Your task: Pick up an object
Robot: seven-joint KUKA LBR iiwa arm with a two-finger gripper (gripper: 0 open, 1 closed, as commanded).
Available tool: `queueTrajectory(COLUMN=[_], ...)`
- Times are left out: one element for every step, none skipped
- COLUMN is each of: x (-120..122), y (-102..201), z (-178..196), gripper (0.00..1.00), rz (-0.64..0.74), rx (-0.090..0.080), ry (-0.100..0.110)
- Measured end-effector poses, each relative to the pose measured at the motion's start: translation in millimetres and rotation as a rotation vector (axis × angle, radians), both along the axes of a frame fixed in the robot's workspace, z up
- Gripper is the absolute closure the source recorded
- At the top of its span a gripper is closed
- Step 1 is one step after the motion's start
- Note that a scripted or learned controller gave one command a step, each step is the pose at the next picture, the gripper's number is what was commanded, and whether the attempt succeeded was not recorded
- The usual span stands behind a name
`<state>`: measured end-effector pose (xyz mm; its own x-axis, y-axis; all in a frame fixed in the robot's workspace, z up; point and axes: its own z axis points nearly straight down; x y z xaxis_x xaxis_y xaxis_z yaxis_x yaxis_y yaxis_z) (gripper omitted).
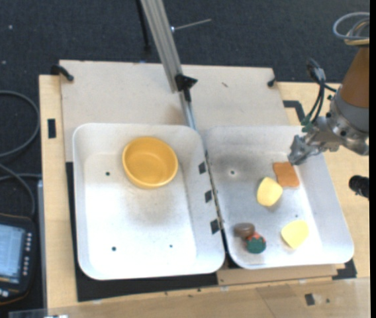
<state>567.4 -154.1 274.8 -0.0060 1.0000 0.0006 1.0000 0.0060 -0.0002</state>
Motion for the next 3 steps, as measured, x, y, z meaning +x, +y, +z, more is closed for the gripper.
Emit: queueTrajectory(x=[10,27,47], y=[52,101,139], z=[-11,-4,-12], gripper=[1.0,1.0,1.0], rz=[0.0,0.001,-0.001], rx=[0.0,0.0,-0.001], ry=[-0.001,-0.003,-0.002])
